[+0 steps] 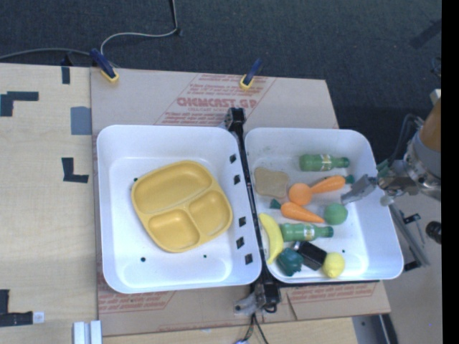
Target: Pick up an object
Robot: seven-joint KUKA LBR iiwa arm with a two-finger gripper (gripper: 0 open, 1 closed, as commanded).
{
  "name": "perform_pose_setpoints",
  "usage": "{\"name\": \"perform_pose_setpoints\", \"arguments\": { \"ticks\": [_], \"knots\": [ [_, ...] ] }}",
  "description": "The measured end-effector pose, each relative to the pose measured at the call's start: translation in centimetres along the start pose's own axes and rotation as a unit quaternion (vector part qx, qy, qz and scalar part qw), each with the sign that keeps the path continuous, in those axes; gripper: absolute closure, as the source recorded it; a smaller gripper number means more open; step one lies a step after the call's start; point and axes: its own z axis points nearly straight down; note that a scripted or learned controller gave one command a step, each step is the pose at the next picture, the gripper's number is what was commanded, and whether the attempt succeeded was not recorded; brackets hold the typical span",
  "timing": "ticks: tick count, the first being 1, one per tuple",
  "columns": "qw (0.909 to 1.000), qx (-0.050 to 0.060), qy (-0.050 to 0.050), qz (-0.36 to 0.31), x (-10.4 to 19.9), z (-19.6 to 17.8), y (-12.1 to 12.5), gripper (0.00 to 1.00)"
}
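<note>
Camera view showed the pincer (358, 189) reaching in over the right rim of the right bin (380, 246), its grey tip hanging just beside a small green ball (335, 213) and the leafy end of an orange carrot (319, 188). Whether it was open or closed could not be told; nothing showed gripped in it.

The candidates for picking lay crowded in that bin: a green bottle (324, 163) near the far wall, a tan slab (271, 183), a second carrot (303, 212), another green bottle (305, 231), a banana (272, 236), a teal lump (290, 262), a black block (312, 254) and a yellow lemon (333, 265) toward the near corner. The left bin (118, 264) carried a yellow divided plate (181, 205).

The likely trouble was the crowding. A descent by the ball would probably nudge it, since a round thing rolls off a glancing touch. The carrot's tapered shape could slip out of a closing grip. Pieces touching one another might be dragged along or wedge against the tip, and a drop so close to the rim risked striking the bin wall.
</note>
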Motion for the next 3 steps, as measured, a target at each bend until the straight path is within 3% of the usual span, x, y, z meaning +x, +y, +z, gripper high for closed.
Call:
{"name": "perform_pose_setpoints", "arguments": {
  "ticks": [1,2,3],
  "knots": [
    [1.0,-0.001,0.001,-0.001,5.1,14.3,-0.2,0.0],
    [1.0,-0.004,-0.001,-0.001,7.1,14.2,6.8,0.0],
    [1.0,-0.004,-0.002,0.0,7.7,14.2,5.9,0.0]
  ]
}}
